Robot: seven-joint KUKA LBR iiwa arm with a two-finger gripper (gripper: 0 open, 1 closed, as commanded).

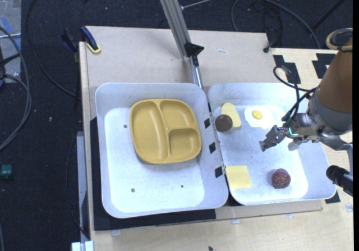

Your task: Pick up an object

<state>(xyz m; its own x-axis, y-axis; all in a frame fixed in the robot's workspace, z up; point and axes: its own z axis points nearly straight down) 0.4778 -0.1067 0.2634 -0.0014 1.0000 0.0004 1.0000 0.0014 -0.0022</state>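
The gripper (273, 138) hovered mid-approach, fingers apart and empty; the meat patty (280, 178) just below them seemingly needed a descent.

The scene is viewed by a single fixed camera set above the bench (168, 53), angled downward at a slant. Both white bins (112, 188) are taken in whole from a moderate height, with dark floor seen beyond the bench's far and left edges.
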